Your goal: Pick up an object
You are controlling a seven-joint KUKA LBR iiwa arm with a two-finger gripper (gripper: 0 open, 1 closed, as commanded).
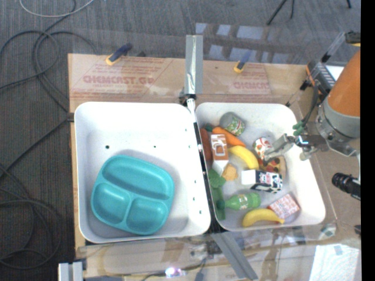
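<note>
I am watching the arm (343, 107) reaching in from the right, and its pincer (274, 150) is hanging over the right bin (304, 186), low above the toys at that bin's right-middle. I cannot tell how the pincer is set, since the view is too small and slanted there, and I am seeing nothing I could call held. Just beside the pincer tip a red and white round toy (262, 144) is lying, with a yellow banana (244, 156) to its left and an orange carrot (229, 137) further left. A green can (233, 124) is sitting toward the far side. Nearer to me a black and white carton (268, 181), a green bottle (243, 201), a second banana (261, 216) and a pink box (285, 205) are crowding the near end. In the left bin (117, 122) a teal divided tray (133, 194) is resting near the front.
</note>
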